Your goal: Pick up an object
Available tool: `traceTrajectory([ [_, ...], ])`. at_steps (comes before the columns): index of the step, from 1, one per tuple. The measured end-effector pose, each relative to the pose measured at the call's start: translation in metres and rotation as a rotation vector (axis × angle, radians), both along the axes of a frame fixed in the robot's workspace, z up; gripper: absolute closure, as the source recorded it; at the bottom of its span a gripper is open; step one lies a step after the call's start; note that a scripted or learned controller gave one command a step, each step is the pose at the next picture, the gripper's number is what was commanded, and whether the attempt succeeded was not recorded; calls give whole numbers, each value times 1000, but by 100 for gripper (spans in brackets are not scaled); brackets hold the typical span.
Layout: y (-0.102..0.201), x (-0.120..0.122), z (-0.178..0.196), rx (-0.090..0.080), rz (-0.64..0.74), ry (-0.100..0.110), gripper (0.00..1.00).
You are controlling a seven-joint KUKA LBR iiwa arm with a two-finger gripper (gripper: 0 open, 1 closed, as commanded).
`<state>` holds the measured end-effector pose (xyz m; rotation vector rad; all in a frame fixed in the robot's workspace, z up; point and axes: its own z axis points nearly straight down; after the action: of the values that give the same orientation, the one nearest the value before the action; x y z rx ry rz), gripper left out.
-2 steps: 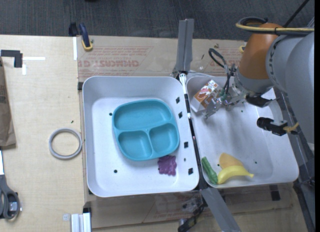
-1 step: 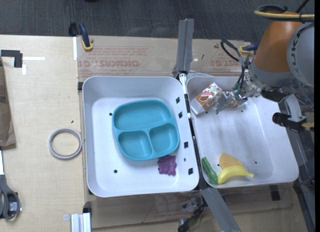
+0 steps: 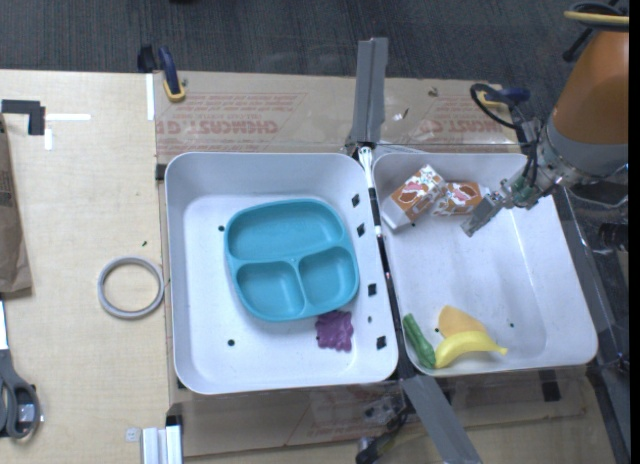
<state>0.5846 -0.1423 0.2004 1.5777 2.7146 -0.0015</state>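
Bench: wooden top [image 3: 80, 182], two white bins.
Left bin [image 3: 190, 282]: I see blue divided plate [image 3: 291, 259]; purple grapes [image 3: 335, 330] at its 5 o'clock.
Right bin [image 3: 540, 282]: snack packet [image 3: 435, 195] at 11 o'clock; banana [image 3: 468, 349] at 6 o'clock.
Gripper [image 3: 482, 216]: just beside packet, at its 3 o'clock; finger state I cannot tell.

Red lettering on cardboard sheet [image 3: 300, 117] behind the bins, upside down and mirrored, too faint to read | snack packet [image 3: 430, 195] in right bin, print blurred, illegible

Tray [image 3: 290, 272] left bin — perhaps banana [image 3: 468, 348] right
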Motion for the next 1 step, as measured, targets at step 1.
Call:
traceTrajectory([
  [1, 14, -23, 34, 1, -24, 1, 0],
])
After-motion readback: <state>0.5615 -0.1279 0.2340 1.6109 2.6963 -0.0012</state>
